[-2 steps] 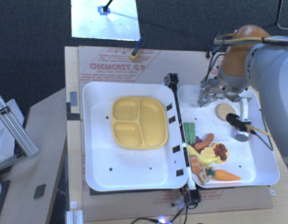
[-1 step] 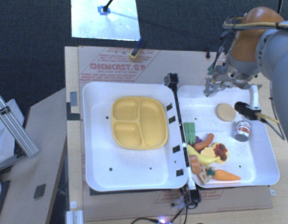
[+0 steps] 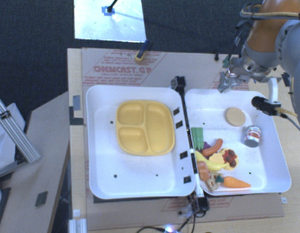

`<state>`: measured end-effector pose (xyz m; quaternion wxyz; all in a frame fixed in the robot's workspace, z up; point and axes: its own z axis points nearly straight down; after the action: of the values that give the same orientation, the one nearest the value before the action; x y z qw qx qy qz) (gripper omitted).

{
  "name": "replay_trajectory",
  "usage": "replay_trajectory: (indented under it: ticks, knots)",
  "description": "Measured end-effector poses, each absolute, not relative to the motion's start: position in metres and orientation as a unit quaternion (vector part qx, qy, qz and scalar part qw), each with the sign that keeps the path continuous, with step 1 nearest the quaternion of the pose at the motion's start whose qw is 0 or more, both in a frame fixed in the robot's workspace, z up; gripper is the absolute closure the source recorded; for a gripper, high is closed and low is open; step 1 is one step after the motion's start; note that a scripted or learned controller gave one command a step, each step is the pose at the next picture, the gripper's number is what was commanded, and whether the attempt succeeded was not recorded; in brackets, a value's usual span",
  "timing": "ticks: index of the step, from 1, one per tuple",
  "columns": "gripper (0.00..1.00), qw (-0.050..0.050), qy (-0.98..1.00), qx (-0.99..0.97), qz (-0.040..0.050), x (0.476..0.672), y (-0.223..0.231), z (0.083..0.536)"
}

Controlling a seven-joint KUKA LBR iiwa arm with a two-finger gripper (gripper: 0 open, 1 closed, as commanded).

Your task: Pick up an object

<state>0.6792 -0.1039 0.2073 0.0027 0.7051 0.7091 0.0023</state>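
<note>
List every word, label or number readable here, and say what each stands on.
"CHEMCAST GP", roughly, in red print on the brown paper-covered sheet under the two white bins; the letters are blurred.
The smaller red lines around it: too small to read.
The label on the small silver can: too blurred to read.

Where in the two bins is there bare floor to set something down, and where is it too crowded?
Left white bin: bare floor rings the yellow divided plastic tray, widest along the near edge. Right white bin: bare across the far strip near the hand, around the round tan cookie and beyond the small metal can. Crowded: the near-left corner, where the toy food pile and orange carrot lie.
</note>
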Motion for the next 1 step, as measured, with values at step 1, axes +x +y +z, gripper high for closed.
replay_trajectory:
  ticks: [1]
  knots:
    - [1.00,0.002,0.709,0.705,0.0017,0.6804,-0.1037,0.2264]
